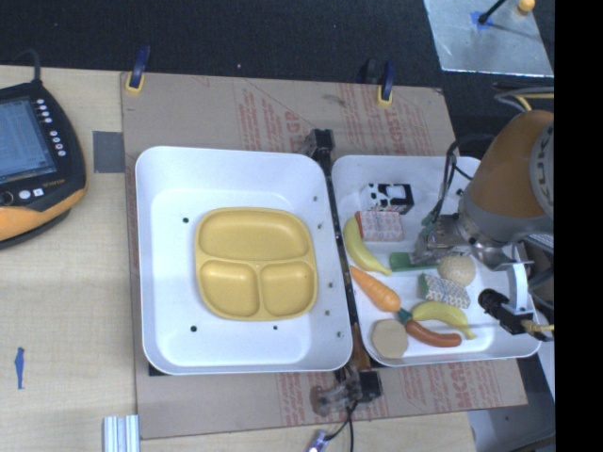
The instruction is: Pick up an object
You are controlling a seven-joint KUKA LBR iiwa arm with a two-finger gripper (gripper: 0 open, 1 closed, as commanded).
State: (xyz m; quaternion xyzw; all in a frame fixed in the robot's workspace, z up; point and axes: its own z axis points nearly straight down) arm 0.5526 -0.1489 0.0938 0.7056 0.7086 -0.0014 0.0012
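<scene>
Down at the front rim of the right shallow white bin [344, 171] lie a round tan biscuit-like disc [389, 339] and a red sausage-shaped toy [435, 335], with a small yellow banana [446, 314] just behind the sausage. An orange carrot [376, 289] slants from the disc up toward the bin's left wall, and a longer yellow banana [359, 246] curves above it along that wall. Near the middle sit a pale round ball [457, 269] and a checked white packet [447, 291] touching below it. A pink-and-white patterned block [382, 225] lies beside the long banana, and a black-and-white cow-patterned block [390, 196] rests behind it near the back wall. A small green piece [403, 261] lies left of the ball.

Over these the pincer [434, 243] hangs low in the bin, just left of the ball and above the green piece; whether it is parted or closed cannot be made out, and nothing is seen gripped in it. Its grey arm with the orange band [509, 172] reaches in from the right.

Beside it, the left white bin [149, 252] holds a yellow three-compartment plastic tray [255, 261]. Both bins rest on a brown cardboard sheet [236, 111] clipped to the wooden counter [57, 328], where an orange-edged control pendant with a screen [33, 158] lies at the far left.
</scene>
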